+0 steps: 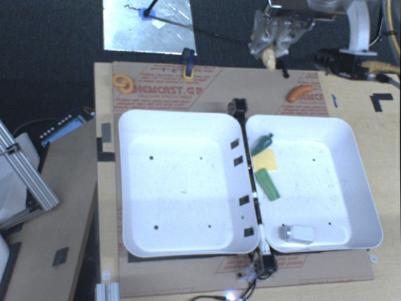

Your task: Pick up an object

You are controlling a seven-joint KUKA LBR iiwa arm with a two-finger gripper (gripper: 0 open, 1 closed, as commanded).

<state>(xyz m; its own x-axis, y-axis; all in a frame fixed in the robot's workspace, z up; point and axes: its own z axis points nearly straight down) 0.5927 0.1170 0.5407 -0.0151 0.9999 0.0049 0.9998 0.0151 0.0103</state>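
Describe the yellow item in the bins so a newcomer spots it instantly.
Look in the right white bin, near its left wall beside the central divider. The yellow square piece lies flat between two green items; it is the only yellow, flat thing there.

The tool (274, 50) is raised above the worktop (207, 86), beyond the right bin (351, 168); a small pale item (269, 58) is seen at its fingertips. A yellow piece (265, 161) and green pieces (267, 184) lie in that bin.

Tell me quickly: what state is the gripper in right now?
Grey two-finger gripper: raised above the bench behind the right white bin, closed on a small pale beige object.
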